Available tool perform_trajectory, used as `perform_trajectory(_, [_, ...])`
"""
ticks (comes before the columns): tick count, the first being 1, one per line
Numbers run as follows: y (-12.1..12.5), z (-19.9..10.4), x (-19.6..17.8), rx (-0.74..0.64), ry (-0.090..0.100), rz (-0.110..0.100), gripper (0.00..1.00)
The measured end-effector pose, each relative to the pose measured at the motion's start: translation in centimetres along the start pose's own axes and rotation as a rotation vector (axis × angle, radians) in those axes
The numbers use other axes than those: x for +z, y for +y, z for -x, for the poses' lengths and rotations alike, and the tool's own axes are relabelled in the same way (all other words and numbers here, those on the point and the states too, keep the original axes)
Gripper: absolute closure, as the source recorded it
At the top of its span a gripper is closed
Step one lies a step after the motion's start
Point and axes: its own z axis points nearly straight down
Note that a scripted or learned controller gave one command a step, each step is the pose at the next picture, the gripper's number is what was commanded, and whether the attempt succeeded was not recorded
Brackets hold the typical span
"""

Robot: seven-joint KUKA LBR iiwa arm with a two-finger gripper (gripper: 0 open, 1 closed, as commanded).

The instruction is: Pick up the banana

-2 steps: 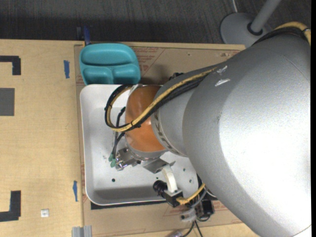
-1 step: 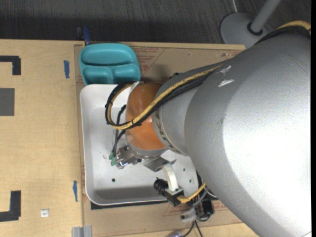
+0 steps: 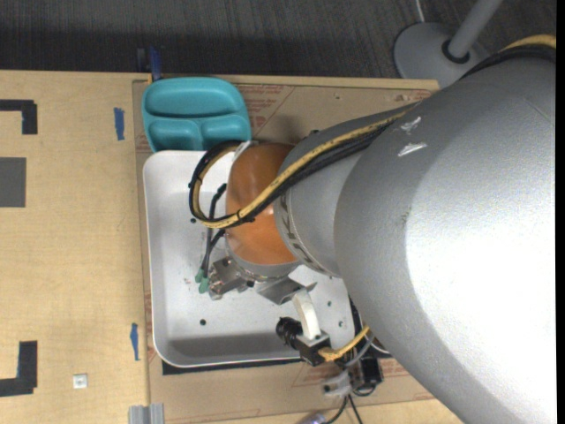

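Observation:
My arm reaches in from the right, and its grey bulk and orange band [image 3: 256, 206] cover the middle and right of the view. Below the band, the gripper [image 3: 221, 281] points down into the left white bin [image 3: 172, 316], low over its floor near the middle. A small green part [image 3: 203, 283] shows at the gripper's left edge. The arm hides what lies under the gripper and most of the bin's right half.
A teal plastic tray-like object [image 3: 194, 113] sits at the bin's far edge, overlapping its rim. Black and yellow cables [image 3: 207, 197] loop off the wrist. A brown cardboard surface [image 3: 71, 237] with blue tape marks lies to the left of the bin.

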Motion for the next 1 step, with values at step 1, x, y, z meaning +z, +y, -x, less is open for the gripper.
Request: perform_trajectory(1, [0.05,-0.03,-0.97,0.001,0.000,0.002,1.00])
